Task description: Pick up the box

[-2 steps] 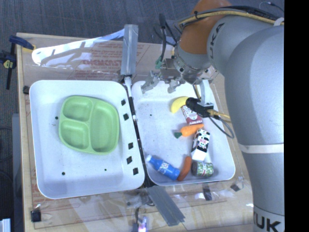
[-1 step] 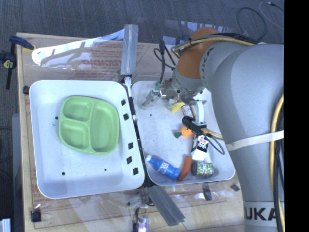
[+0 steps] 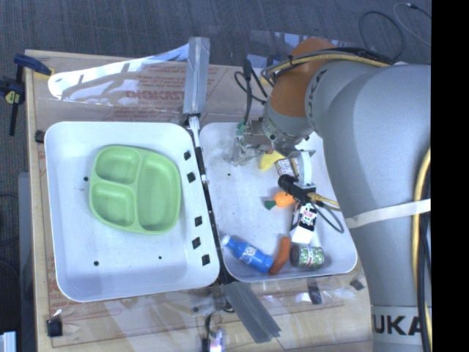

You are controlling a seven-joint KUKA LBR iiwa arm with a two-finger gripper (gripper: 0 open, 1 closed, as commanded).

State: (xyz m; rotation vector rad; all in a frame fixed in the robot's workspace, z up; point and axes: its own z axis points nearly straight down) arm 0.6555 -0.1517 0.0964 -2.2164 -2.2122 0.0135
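1. A grey KUKA arm (image 3: 366, 145) with an orange band (image 3: 297, 86) above the wrist reaches in from the right over the right bin (image 3: 227, 196), one of two shallow white bins set side by side on the bench.
2. The gripper (image 3: 245, 144) hangs over the far end of the right bin, close to its back wall. From this angle it cannot be told whether it is open or closed, and nothing can be seen in its grasp.
3. The small box (image 3: 285, 166), partly hidden under the wrist, lies on the bin floor just right of the gripper. A yellow object (image 3: 268, 160) touches its left side.
4. Nearer the camera, an orange toy (image 3: 282, 199) and a white bottle with a black cap (image 3: 303, 224) sit along the bin's right side.
5. At the bin's near edge lie a blue bottle (image 3: 246, 254), an orange carrot-shaped piece (image 3: 281, 256) and a green can (image 3: 308, 256), in a row from left to right. The carrot-shaped piece sits between the other two.
6. In the left bin (image 3: 66, 255), a green divided plate (image 3: 136, 188) lies flat near the middle.
7. Black cables (image 3: 253, 86) loop behind the wrist.
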